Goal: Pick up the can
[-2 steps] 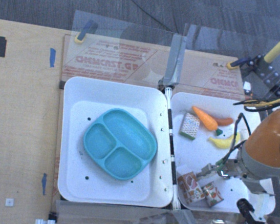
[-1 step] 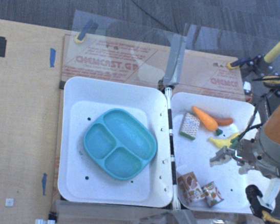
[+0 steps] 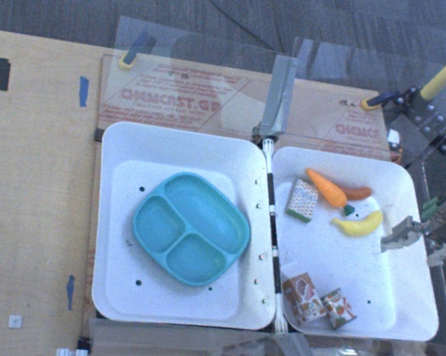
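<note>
Camera view: gripper (image 3: 400,235) at right bin's 3 o'clock rim, finger state cannot tell. No clear can seen; nearest guess is small printed box-like item (image 3: 303,200) at 10 o'clock in right white bin (image 3: 401,317). Advice: confirm target, descend vertically, avoid yellow banana (image 3: 359,223).

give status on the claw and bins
Claw at right bin's right edge, just right of banana. Carrot and small cartons in same bin. Blue divided plate in left bin.
</note>
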You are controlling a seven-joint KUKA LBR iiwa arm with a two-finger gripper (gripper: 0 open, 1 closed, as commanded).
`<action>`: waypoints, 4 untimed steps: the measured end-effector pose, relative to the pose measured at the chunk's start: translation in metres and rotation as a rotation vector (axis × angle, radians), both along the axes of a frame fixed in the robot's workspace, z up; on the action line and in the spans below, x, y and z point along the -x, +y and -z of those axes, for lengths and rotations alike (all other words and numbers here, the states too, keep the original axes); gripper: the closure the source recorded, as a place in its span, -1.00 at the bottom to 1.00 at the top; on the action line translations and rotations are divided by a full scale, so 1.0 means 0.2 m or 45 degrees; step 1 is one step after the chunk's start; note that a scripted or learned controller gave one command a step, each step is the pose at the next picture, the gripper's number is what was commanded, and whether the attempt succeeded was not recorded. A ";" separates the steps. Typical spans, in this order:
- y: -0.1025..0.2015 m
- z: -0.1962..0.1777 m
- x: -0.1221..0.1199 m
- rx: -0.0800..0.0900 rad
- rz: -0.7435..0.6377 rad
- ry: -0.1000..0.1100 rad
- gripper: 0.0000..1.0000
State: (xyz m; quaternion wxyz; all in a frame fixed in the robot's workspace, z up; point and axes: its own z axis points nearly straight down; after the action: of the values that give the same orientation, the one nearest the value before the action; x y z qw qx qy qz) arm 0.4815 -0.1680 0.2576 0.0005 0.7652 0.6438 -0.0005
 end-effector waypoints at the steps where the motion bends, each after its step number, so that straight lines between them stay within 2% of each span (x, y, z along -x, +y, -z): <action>1: 0.19 0.82 0.01 -0.002 0.049 0.001 -1.00; 2: 0.05 0.32 -0.07 -0.001 -0.207 0.000 -1.00; 3: -0.03 0.85 -0.63 0.004 -0.381 -0.009 -1.00; 4: -0.02 0.79 -0.64 0.008 -0.385 -0.015 1.00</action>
State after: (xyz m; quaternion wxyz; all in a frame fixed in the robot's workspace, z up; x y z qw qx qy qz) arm 0.6102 -0.1721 0.0995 0.0069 0.6594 0.7517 0.0021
